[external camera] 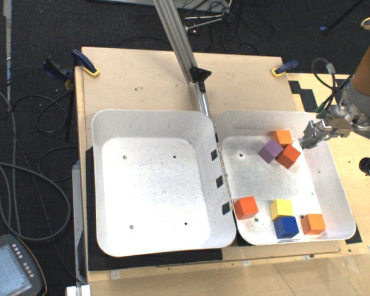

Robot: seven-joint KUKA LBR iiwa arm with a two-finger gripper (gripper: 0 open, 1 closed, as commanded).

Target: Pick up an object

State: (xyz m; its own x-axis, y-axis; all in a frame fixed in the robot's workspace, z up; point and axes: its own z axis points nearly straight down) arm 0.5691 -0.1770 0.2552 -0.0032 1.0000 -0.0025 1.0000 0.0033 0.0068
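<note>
The right bin (333, 184) holds several small blocks. A cluster at its back has an orange block (282, 137), a purple block (272, 150) and a red-orange block (288, 156). Along its front lie an orange block (246, 206), a yellow block (282, 208), a blue block (286, 227) and another orange block (313, 224). My gripper (311, 136) hangs at the bin's right rear, just right of the back cluster and a little above it. No block sits between its fingers.
The left bin (111, 165) lies beside the right one. A slanted metal pole (176, 32) crosses the back of the bench toward the bins' divide. Blue-and-yellow clamps (85, 62) (285, 68) grip the board's far corners.
</note>
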